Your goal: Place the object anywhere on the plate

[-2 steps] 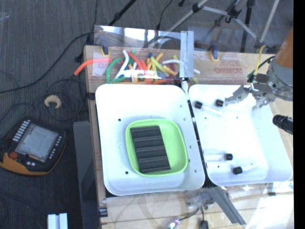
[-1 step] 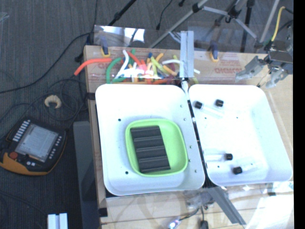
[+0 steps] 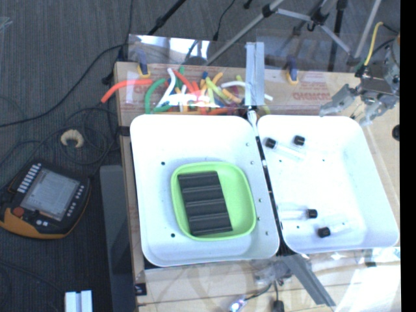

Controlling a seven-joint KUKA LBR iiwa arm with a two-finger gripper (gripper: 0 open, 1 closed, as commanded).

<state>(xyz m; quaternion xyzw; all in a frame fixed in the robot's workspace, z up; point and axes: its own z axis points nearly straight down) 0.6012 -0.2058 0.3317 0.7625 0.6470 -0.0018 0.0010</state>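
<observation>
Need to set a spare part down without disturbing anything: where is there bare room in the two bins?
Right bin: its middle is bare, between the vials at the top and those near the bottom. Left bin: bare strips left of and above the green plate. The plate is crowded by the black object.

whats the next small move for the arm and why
Probably swing the gripper down and inward over the right bin toward the tube nearest it. The gripper sits at the bin's far right corner, nothing between its fingers, and the green plate is in the left bin.
</observation>
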